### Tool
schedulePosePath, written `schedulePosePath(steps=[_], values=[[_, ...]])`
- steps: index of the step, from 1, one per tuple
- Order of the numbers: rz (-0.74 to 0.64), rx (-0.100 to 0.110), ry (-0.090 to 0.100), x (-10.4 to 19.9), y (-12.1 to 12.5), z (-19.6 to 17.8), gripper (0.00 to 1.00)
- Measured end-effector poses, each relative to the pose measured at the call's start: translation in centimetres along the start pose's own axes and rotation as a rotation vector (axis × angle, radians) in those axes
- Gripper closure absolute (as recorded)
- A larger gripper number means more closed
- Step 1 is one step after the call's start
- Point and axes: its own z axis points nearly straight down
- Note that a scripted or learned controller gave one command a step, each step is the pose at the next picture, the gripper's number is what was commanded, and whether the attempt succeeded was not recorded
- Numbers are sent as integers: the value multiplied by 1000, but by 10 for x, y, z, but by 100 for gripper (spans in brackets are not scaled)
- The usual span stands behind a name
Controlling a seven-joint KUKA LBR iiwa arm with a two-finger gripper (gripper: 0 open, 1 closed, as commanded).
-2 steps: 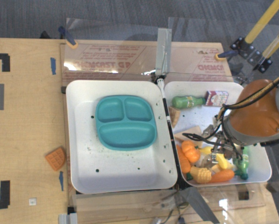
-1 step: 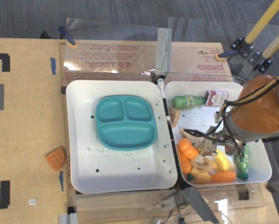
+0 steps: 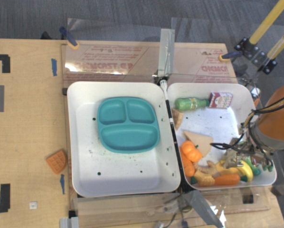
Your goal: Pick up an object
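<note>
White bins, two, side by side on a tan bench [image 3: 28,127].

Left bin [image 3: 85,175]: holds one teal divided plate [image 3: 128,124], lying flat toward its upper middle.

Right bin [image 3: 237,113]: holds mixed toy food.
- Green bottle [image 3: 191,103], on its side along the far wall.
- Small pink-and-white carton [image 3: 220,99], just right of the bottle.
- Tan wedge [image 3: 199,140], mid-bin.
- Orange pumpkin [image 3: 191,152], touching the wedge's lower left.
- Carrot [image 3: 226,179], along the near wall.
- Banana [image 3: 245,169], just above the carrot's right end.

Arm: grey, orange band [image 3: 277,115], entering from the right.

Gripper [image 3: 239,156]: low over the bin's near-right corner, directly above the banana and carrot cluster; whether open or closed cannot be told amid cables.

Waffle piece [image 3: 56,161]: orange, on the bench left of the bins.
</note>
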Motion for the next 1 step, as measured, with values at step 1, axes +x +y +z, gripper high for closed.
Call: schedulePosePath(steps=[1], values=[[-130,-6,6,-20,-39,-10,100]])
